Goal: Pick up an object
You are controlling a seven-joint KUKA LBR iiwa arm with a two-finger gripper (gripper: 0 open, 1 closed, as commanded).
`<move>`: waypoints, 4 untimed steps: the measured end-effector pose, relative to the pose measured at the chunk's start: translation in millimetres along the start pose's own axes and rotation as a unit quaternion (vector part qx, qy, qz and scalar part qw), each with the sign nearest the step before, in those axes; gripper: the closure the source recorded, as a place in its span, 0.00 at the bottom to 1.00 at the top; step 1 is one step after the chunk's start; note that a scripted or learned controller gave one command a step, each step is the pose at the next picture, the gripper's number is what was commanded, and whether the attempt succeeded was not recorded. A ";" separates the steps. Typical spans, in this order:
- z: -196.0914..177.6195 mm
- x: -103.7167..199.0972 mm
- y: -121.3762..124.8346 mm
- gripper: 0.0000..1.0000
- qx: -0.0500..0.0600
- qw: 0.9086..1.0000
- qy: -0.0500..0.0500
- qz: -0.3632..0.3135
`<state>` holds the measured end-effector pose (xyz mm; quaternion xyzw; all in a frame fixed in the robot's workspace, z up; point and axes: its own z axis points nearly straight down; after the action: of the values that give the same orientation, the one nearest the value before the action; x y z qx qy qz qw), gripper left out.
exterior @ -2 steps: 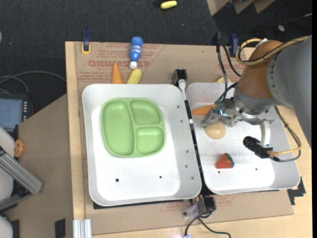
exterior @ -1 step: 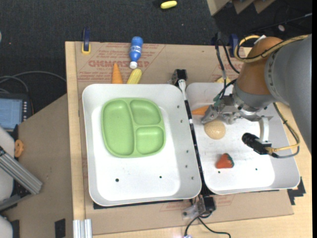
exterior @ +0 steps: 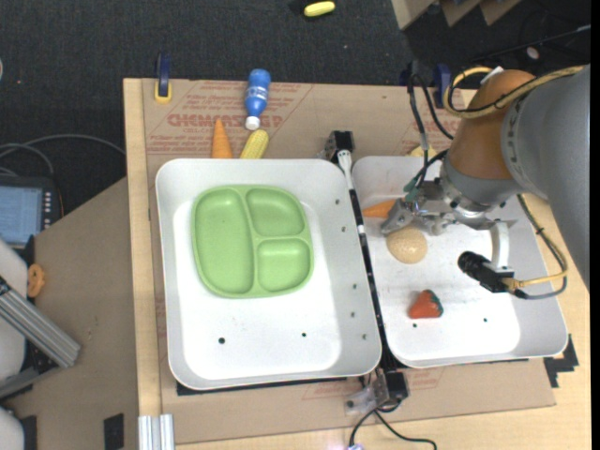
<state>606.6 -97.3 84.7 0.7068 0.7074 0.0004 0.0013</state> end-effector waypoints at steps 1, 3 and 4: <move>0.0 0.0 0.0 0.00 0.000 1.000 0.000 0.000; -0.2 -2.7 7.8 0.00 -0.001 1.000 0.000 -0.001; -10.6 -3.0 6.6 1.00 -0.001 1.000 0.000 -0.001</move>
<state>613.1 -100.3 95.3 0.7063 0.7079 0.0010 0.0024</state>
